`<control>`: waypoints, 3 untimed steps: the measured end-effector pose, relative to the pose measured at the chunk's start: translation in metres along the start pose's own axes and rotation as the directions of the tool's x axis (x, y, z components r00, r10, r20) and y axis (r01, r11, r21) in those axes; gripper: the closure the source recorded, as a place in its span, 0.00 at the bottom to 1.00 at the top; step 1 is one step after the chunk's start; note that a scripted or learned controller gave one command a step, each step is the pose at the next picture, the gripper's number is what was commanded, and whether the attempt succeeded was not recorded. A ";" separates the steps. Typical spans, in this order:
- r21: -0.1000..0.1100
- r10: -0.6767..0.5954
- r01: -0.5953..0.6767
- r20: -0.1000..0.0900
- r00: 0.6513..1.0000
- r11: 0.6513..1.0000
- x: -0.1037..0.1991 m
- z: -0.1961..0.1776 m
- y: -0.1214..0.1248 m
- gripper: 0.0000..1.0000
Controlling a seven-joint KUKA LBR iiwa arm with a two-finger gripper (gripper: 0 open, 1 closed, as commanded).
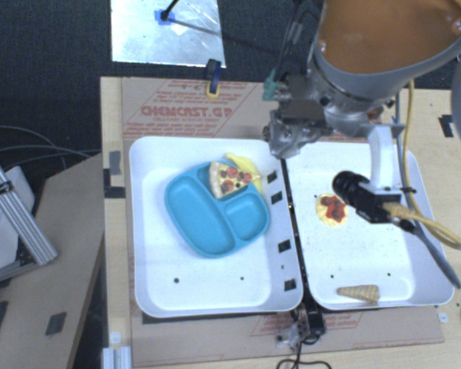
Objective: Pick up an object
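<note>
Below claw (290, 141): pizza slice (230, 179).

dark carpet floor (46, 60) all around the wooden bench (177, 98), shiny metal sheet (165, 21) on the carpet behind the bench, aluminium frame rail (15, 214) off to its left

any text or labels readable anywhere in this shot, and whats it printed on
"CHEMCAST GP", in red, on the brown protective sheet under the bins, above the left bin.
Smaller red print above and below that word on the same sheet: too blurred to read.
Red print at the sheet's front edge, below the right bin: too small and partly hidden to read.
</note>
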State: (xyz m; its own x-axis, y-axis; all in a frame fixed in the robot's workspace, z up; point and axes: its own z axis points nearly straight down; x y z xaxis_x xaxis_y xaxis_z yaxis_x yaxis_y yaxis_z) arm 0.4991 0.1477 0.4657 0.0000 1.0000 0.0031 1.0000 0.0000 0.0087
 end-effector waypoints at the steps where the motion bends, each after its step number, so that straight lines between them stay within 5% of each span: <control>1: 0.005 -0.007 0.007 0.000 1.000 1.000 0.043 -0.012 -0.012 1.00; 2: 0.016 0.000 -0.001 0.006 1.000 1.000 0.033 0.082 -0.014 1.00; 3: 0.001 -0.002 0.002 0.000 1.000 1.000 0.022 0.018 -0.012 1.00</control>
State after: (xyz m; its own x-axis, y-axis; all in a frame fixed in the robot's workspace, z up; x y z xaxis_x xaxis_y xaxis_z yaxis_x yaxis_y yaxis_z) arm 0.4871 0.1693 0.4472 -0.0020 1.0000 0.0031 1.0000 0.0020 0.0080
